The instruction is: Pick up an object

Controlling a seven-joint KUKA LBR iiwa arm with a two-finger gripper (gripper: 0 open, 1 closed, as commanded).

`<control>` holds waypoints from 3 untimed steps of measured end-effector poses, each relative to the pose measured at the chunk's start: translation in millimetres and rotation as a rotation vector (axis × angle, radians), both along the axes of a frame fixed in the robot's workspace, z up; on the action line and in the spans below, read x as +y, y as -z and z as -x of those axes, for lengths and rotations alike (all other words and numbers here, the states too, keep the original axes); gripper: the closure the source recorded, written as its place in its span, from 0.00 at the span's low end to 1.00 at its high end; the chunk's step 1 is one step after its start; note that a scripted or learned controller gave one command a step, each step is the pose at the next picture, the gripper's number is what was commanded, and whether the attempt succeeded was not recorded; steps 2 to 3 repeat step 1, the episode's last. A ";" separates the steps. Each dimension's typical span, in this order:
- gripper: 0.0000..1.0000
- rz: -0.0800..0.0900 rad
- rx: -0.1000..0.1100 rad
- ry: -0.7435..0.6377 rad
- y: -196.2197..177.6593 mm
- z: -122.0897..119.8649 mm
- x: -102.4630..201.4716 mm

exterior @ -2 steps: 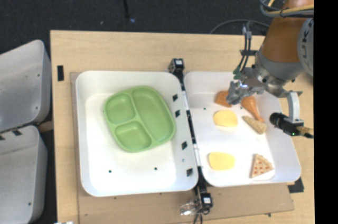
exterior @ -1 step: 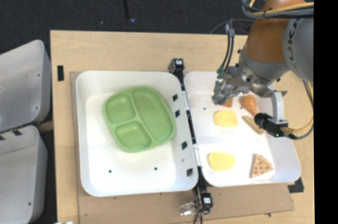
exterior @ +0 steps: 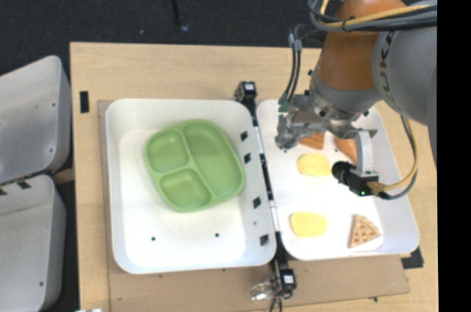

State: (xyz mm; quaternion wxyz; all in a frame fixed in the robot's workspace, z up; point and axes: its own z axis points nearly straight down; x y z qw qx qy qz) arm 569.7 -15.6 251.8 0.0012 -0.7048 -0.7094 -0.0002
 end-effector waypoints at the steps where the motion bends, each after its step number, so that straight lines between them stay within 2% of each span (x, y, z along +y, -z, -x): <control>1: 1.00 0.001 -0.001 0.000 13.6 8.0 51.9; 3: 1.00 0.001 -0.001 0.000 13.6 8.0 51.9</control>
